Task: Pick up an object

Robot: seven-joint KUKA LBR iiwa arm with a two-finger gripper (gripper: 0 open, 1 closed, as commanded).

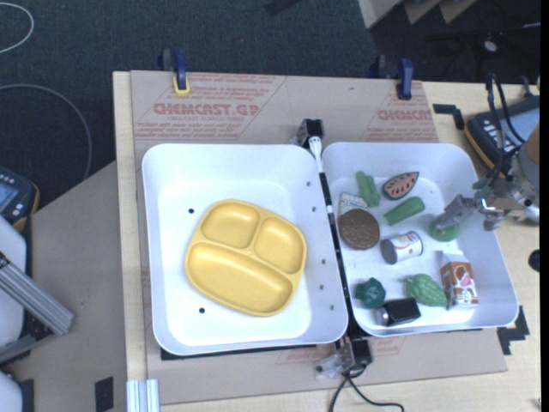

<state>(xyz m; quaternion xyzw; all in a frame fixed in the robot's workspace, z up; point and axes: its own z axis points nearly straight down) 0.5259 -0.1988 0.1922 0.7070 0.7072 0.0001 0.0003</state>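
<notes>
Over the right bin's (pixel 506 269) far-right edge the arm (pixel 515 197) reaches in low, jaws' spread impossible to tell.

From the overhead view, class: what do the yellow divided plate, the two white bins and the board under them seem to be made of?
Yellow divided plate: probably moulded plastic, smooth with a soft sheen, its compartments formed in one piece.
White bins, left and right: likely thin glossy plastic, judging by the rounded corners and raised rims.
Board: a flat sheet under brown printed paper; the sheet itself cannot be told.
</notes>
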